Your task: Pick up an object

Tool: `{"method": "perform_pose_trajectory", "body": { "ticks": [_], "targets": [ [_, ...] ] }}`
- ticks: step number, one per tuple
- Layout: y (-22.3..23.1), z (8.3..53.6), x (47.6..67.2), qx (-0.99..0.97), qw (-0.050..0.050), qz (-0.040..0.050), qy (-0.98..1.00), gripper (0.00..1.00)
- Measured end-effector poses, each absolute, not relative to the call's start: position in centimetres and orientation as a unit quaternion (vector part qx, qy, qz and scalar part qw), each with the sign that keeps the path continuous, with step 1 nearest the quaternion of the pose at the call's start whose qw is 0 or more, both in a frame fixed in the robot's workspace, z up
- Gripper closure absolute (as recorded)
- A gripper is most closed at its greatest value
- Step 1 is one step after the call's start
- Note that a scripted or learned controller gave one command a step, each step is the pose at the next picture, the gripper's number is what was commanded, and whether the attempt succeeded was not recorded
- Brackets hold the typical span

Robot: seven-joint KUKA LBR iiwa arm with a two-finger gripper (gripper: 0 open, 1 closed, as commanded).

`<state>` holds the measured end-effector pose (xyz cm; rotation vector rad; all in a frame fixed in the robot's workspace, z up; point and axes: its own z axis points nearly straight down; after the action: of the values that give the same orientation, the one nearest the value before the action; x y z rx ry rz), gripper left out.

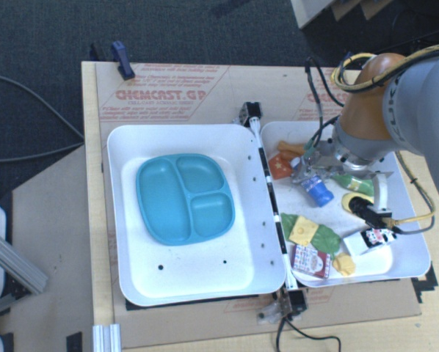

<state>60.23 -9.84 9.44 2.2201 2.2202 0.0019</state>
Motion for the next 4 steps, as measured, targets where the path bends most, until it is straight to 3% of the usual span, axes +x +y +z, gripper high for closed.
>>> {"method": "perform_pose_trajectory", "body": {
  "ticks": [1, 2, 3, 4],
  "targets": [
    [-9.8, 10.4, 60.3, 0.707, 0.002, 0.0014, 0.707, 1.0],
    [-16.0, 8.5, 59.9, 0.707, 0.001, 0.0, 0.707, 1.0],
    [-20.6, 8.5, 61.7, 0.707, -0.001, 0.0004, 0.708, 1.0],
    [-11.8, 8.3, 66.3, 0.707, -0.009, -0.0063, 0.708, 1.0]
  ]
}}
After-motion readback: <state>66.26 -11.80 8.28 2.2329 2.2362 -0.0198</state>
